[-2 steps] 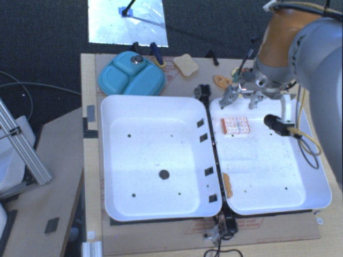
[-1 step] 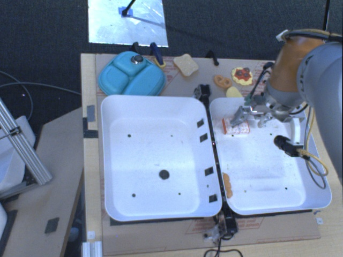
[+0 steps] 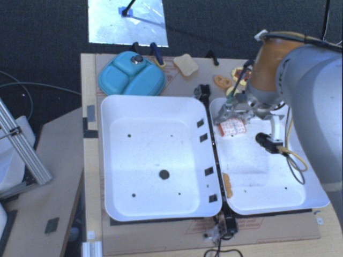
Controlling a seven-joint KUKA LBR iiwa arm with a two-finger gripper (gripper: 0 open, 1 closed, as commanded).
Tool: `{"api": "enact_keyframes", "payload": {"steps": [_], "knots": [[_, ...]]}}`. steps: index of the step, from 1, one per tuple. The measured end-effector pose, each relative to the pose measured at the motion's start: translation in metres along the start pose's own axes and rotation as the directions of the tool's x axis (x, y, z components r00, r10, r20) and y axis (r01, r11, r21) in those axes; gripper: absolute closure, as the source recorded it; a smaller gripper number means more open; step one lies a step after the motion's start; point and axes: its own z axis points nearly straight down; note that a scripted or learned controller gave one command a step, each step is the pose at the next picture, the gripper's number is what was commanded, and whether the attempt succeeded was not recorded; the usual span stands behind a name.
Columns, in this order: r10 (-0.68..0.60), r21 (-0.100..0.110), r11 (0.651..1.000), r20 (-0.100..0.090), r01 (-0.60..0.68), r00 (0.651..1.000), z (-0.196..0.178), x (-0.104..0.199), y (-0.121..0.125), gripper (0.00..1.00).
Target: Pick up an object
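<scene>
Pincer [image 3: 228, 113] at red-white packet [image 3: 234, 127], close to inner rim of right bin [image 3: 260, 178]

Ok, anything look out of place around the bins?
A blue tray, a toast-like piece and a small orange piece lie on the bench behind the left bin and right bin, not inside. An orange-brown scrap sits against the right bin's left wall.

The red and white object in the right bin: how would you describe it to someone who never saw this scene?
Find the right bin of the two white ones. At its far end, just below the claw, lies a small pale block with red marks. The orange-brown piece by the bin's left wall is plain and nearer the camera.
</scene>
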Motion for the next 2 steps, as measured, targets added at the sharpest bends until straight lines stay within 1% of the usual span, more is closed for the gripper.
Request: {"api": "enact_keyframes", "payload": {"steps": [1, 2], "knots": [[0.0, -0.002, 1.0, -0.016, 0.0, 1.0, -0.058, 0.055, 0.002, 0.0], [-0.014, -0.003, 1.0, -0.041, 0.014, 0.999, -0.07, 0.072, 0.003, 1.0]]}}
